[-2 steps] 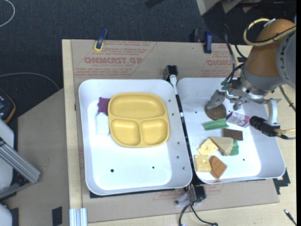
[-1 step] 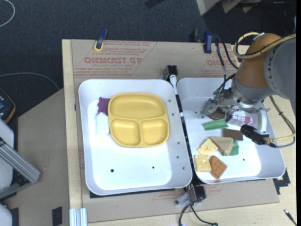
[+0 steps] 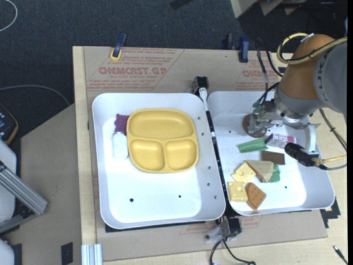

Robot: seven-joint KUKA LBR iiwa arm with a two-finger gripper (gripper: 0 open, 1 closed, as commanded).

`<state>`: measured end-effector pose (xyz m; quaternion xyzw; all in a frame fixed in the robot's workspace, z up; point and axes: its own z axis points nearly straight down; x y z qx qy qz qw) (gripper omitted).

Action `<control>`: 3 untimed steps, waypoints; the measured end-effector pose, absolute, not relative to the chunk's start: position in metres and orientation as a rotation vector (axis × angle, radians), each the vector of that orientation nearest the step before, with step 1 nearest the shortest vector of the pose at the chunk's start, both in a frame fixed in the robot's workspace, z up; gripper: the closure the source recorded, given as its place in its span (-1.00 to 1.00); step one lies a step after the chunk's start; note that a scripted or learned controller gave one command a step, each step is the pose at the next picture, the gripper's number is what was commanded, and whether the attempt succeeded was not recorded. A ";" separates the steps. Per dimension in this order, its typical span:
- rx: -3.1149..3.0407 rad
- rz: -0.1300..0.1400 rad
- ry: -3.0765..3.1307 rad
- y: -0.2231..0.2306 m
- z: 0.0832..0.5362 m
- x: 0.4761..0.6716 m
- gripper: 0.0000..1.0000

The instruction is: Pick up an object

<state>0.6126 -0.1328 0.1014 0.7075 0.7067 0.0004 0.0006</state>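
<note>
The arm reaches in over the right bin (image 3: 314, 195), and the gripper (image 3: 257, 123) sits low near that bin's far edge, toward its middle; whether its jaws are apart or together I cannot tell, since the wrist and mount hide them from above. No object shows between them, so the step in hand looks like the descent or positioning before a grasp, not a carry. The candidates lie just in front of it: a green stick (image 3: 252, 146) near the bin's centre, a pink-and-white wrapper (image 3: 282, 140) beside the wrist, a dark brown block (image 3: 273, 158) next to that, and toward the near edge 2 pale yellow cheese-like wedges (image 3: 241, 182), a tan wedge (image 3: 262, 169) and a brown cracker (image 3: 255, 195). The left bin (image 3: 110, 203) carries a yellow 3-compartment tray (image 3: 162, 139) near its far edge, with a purple piece (image 3: 121, 122) and a small white bottle (image 3: 119, 146) just beside the tray's left side. The next move likely calls for settling on 1 item, probably the green stick as the nearest, centring over it, closing, then lifting straight up clear of its neighbours.
</note>
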 end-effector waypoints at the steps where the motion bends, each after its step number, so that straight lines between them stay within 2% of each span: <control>1: 2.216 0.004 2.219 -0.127 0.147 0.617 1.00; 2: 2.215 0.006 2.219 -0.121 0.198 0.627 1.00; 3: 2.216 0.006 2.218 -0.121 0.227 0.629 1.00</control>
